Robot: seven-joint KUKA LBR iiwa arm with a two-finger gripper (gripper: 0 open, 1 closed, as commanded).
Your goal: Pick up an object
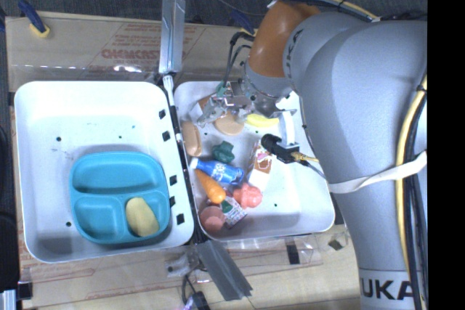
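A grey robot arm [349, 83] reaches into the right bin [305, 214], its gripper [218, 104] low among toy foods. Whether the claw is apart or together cannot be told.

You have a bench [87, 40] with a brown cardboard-like top under everything, and two shallow white bins sit on it side by side, touching along a middle seam. Your left bin [43, 120] rests at the bench's left part; your right bin [305, 203] lies just beside it toward the arm's side. A grey metal bar [171, 29] stands at the far end of the seam between them, and a blue clip [33, 18] grips the bench's far left corner.
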